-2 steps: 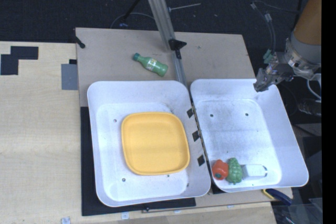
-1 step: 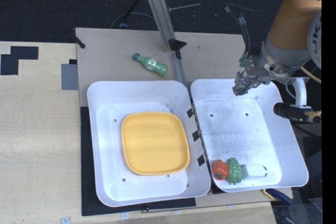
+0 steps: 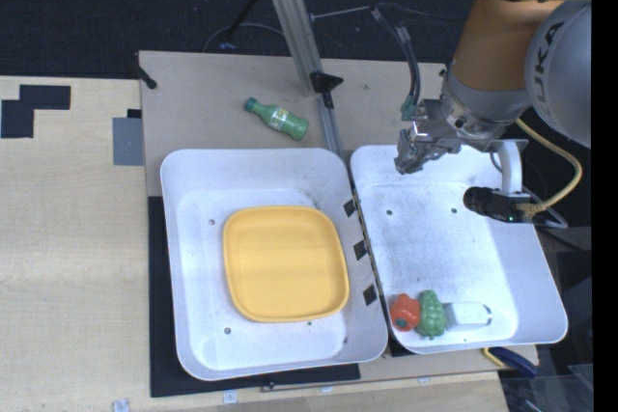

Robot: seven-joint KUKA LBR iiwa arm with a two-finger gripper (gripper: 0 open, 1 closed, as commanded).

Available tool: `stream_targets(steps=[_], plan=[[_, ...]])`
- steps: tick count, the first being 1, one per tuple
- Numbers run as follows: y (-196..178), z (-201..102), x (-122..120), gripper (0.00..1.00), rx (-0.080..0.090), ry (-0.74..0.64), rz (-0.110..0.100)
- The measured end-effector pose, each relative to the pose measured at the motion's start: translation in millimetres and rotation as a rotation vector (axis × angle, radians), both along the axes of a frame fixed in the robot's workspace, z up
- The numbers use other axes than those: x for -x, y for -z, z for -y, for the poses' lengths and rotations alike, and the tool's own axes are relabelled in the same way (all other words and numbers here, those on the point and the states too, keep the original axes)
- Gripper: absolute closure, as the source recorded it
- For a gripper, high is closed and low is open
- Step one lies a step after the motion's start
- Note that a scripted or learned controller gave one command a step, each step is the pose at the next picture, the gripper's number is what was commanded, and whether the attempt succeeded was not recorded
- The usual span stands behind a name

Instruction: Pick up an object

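Arm enters from the right, orange band above the wrist, grey link beyond it. End effector point(image 3: 413, 152) hangs over the far left part of the right bin point(image 3: 526, 289), near that bin's back rim. Its dark fingers point down; nothing is visible between them, and I cannot tell whether they are apart or closed.

Right bin contents: a red object point(image 3: 405, 311), a green object point(image 3: 431, 314) touching it, and a white object point(image 3: 468, 314) just beside the green one, all three clustered at the near edge, well apart from the end effector. The rest of the bin floor shows bare white with speckling.

Left bin point(image 3: 188, 207): a yellow square plate point(image 3: 285, 261) lies flat near its centre.

On the desk point(image 3: 193, 96) behind the left bin, outside both bins, a green bottle point(image 3: 276, 118) lies on its side. An aluminium bar point(image 3: 299, 24) slants up from between the bins.
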State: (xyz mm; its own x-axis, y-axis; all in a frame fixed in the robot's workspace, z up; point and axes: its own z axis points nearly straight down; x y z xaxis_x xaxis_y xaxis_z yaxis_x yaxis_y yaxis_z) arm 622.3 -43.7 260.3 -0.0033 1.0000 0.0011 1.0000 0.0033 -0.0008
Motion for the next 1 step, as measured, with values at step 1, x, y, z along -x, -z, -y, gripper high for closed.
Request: stream_targets(steps=[1], plan=[[12.0, -50.8, -3.0, 1.00, 0.000, 0.000, 0.000]])
